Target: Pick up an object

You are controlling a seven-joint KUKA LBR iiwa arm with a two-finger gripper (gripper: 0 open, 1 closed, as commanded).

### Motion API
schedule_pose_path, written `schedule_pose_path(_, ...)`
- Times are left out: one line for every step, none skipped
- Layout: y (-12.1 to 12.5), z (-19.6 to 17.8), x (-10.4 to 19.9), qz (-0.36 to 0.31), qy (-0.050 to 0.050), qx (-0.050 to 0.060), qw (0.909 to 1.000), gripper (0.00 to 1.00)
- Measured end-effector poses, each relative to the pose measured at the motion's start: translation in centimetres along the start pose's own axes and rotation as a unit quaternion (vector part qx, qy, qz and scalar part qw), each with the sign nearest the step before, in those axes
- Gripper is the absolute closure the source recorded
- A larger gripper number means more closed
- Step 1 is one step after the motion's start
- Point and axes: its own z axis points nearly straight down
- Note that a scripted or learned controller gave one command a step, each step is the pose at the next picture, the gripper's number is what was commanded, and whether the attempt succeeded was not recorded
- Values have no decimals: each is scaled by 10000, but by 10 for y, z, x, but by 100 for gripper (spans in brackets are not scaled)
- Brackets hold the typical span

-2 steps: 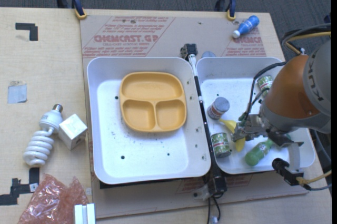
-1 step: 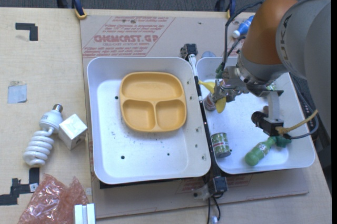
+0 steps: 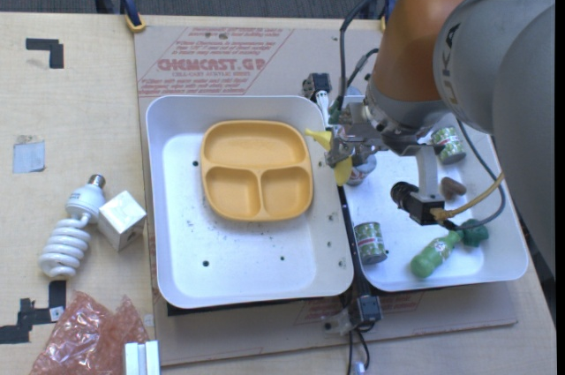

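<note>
My gripper (image 3: pixel 342 154) hangs over the divide between the two bins, at the left edge of the right bin (image 3: pixel 494 263). A thin yellow object (image 3: pixel 318 136) is clamped in it: one pointed end sticks out to the upper left and another yellow part shows just below the fingers. The gripper is shut on it. Loose in the right bin lie a green-labelled can (image 3: pixel 369 241), a second can (image 3: pixel 449 144), a green bottle (image 3: pixel 438 255) and a small brown piece (image 3: pixel 454 185). The arm's wrist hides much of that bin's upper part.
A yellow divided plate (image 3: pixel 256 168) sits in the upper half of the left bin (image 3: pixel 247 276). On the bench to the left are a spiral light bulb (image 3: pixel 71 232), a white cube (image 3: pixel 122 217) and a red mesh bag (image 3: pixel 88 336). Cables hang beside the wrist.
</note>
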Motion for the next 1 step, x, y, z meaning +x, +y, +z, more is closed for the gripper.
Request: schedule_pose_path(-13,-30,62,-1,0,-1,10000,100)
